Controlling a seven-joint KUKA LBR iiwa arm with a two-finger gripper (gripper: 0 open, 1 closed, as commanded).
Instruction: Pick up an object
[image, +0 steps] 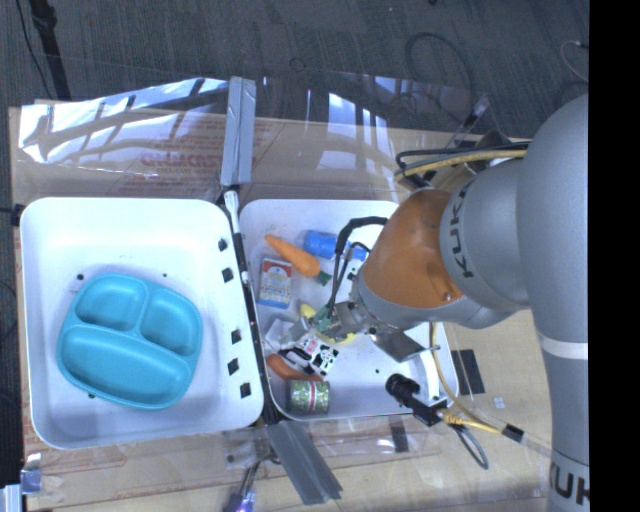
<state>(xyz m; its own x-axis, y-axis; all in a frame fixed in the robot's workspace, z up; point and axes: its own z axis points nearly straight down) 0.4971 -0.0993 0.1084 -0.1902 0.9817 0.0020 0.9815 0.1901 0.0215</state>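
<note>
My hand is down among the clutter; grip state unclear. Carrot above it, can below. Nothing lifted yet.

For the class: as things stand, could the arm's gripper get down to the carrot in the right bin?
Probably yes. The carrot lies bare at the top of the clutter, nothing over it, and the arm hangs just beside it.
</note>
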